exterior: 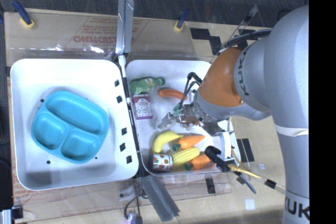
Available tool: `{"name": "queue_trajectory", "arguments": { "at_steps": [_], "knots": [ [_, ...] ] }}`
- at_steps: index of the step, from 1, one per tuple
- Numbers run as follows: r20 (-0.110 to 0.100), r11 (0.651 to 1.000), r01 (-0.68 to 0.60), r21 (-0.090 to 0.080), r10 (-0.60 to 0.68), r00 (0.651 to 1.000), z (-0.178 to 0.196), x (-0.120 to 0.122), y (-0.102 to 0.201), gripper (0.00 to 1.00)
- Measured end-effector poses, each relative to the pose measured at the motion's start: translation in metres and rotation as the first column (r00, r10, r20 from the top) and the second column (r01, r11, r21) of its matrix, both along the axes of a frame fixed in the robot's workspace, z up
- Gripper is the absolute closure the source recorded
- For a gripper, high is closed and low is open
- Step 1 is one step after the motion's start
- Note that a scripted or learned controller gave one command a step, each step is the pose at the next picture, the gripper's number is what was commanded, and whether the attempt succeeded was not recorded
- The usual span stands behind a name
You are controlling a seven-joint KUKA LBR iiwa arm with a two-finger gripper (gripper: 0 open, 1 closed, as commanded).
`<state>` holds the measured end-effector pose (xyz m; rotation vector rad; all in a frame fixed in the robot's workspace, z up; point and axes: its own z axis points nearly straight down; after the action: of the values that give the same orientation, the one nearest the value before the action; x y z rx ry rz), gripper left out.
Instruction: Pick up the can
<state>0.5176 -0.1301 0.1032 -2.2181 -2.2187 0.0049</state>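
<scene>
The can has a red and white label and lies in the front left corner of the right bin. A banana and a corn cob lie right beside it. My gripper hovers over the middle of this bin, above and behind the can and just beyond the banana. It is open, with nothing between its fingers. The arm's orange band covers the bin's right part.
In the right bin lie a green bottle, a small pink carton, a red-orange pepper and two carrots. The left bin holds a blue divided plate. A metal divider stands between the bins.
</scene>
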Motion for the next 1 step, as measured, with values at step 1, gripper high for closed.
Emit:
{"name": "queue_trajectory", "arguments": {
  "at_steps": [1],
  "knots": [
    [-0.002,1.000,0.006,0.019,-0.006,1.000,0.0223,0.0932,-0.0664,0.00]
  ]
}}
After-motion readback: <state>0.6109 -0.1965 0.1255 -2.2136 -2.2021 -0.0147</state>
